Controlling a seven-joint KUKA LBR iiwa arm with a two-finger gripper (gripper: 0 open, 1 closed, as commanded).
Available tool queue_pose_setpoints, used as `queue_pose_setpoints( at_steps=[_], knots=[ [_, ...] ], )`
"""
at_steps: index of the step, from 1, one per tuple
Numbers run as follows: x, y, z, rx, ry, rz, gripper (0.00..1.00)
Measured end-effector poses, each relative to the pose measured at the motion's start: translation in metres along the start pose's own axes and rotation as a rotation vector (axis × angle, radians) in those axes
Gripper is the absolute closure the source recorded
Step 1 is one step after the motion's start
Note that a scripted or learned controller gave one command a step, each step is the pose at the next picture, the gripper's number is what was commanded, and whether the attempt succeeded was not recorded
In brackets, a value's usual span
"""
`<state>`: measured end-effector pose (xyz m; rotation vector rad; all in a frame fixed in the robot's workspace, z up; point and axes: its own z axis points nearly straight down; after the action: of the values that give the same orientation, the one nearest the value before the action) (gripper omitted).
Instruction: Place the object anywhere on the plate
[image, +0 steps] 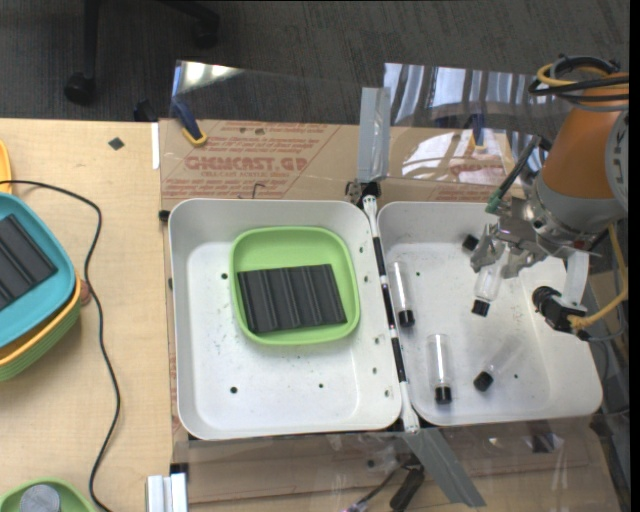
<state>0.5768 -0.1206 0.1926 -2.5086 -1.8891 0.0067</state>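
While my claw (490, 268) hangs over the right bin (560, 400), it grips a clear tube (486, 290); the green plate (294, 250) sits in the left bin (200, 380).

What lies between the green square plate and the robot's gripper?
In the camera view, the bins' rims and one clear tube lie between green plate and gripper.

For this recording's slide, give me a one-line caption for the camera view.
Pincer holds a clear tube above the right bin; green plate waits in the left bin.

Grey arm (590, 150) from right, wrist bent down, gripper (497, 262) low
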Motion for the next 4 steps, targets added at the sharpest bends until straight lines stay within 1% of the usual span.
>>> queue_pose_setpoints(
  at_steps=[1, 2, 3, 4],
  knots=[
    [0.000, 0.000, 0.000, 0.000, 0.000, 0.000, 0.00],
    [0.007, -0.020, -0.052, -0.001, 0.000, 0.261, 0.00],
    [-0.016, -0.037, -0.115, -0.001, 0.000, 0.505, 0.00],
    [-0.047, -0.021, -0.161, 0.001, -0.001, 0.781, 0.00]
  ],
)
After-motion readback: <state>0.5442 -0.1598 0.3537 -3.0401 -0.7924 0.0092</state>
